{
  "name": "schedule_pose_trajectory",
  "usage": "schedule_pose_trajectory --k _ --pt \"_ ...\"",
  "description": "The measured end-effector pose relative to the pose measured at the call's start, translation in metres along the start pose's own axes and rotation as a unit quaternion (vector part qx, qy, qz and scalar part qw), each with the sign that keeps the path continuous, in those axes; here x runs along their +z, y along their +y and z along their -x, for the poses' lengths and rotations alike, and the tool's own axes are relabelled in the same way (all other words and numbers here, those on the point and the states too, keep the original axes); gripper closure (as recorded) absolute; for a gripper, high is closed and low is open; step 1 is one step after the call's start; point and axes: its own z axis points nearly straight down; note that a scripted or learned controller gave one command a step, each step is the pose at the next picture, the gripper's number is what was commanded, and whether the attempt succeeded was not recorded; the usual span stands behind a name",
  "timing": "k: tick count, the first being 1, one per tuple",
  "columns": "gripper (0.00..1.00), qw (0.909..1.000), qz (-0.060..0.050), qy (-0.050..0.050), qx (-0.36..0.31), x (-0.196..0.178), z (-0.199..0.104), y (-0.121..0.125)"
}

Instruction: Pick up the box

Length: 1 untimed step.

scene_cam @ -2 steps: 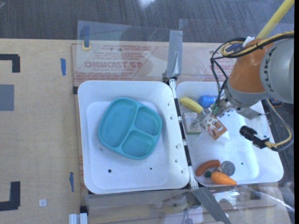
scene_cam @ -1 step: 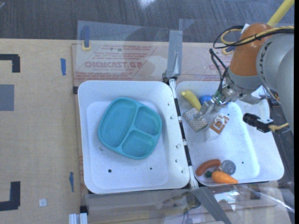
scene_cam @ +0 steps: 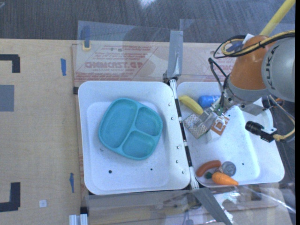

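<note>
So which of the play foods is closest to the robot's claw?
The yellow toy banana, lying just left of the gripper. The red toy sausage and orange toy carrot sit together at the bin's near edge.

The grey arm (scene_cam: 281, 69) is extended in from the right. Its orange-banded wrist is angled downward, with the gripper (scene_cam: 212, 117) lowered.

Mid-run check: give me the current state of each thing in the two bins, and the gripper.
Blue divided plate: flat in the left bin, nothing on it.
Banana: lying in the right bin, by the divider.
Box: tilted, under the gripper.
Blue object: beside the banana.
Sausage, carrot, round tin: together at the near edge.
</note>
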Motion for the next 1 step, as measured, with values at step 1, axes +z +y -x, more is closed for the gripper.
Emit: schedule_pose_trajectory --k 1 --pt "0.0 0.9991 -0.003 0.001 -0.041 0.0006 -0.002 0.0015"
